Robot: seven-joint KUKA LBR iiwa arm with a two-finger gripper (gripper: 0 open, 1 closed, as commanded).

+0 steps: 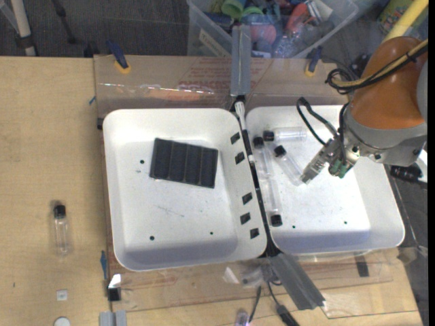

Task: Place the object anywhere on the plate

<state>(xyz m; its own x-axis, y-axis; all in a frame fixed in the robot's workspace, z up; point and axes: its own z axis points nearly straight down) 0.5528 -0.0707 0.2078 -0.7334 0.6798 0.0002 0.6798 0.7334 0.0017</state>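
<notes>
1. Over the right bin [380, 229], the gripper [311, 174] is hanging low at a slant, its tip pointing down and toward the divider; whether its fingers are apart or together I cannot tell.
2. Several clear vials with black caps are lying in that bin: one vial [284, 135] is resting near the far wall with its long axis running left to right, and a second vial [285, 160] is lying diagonally just beside the gripper's tip, cap toward the far left.
3. A long vial [270, 195] is stretching along the divider, cap toward the near edge.
4. Sitting in the left bin [136, 246], the dark ribbed plate [184, 162] is lying flat, slightly turned.
5. No writing is readable on any vial, possibly because of blur.
6. Another vial [61, 228] is lying on the wooden bench [41, 128], well apart from both bins.
</notes>
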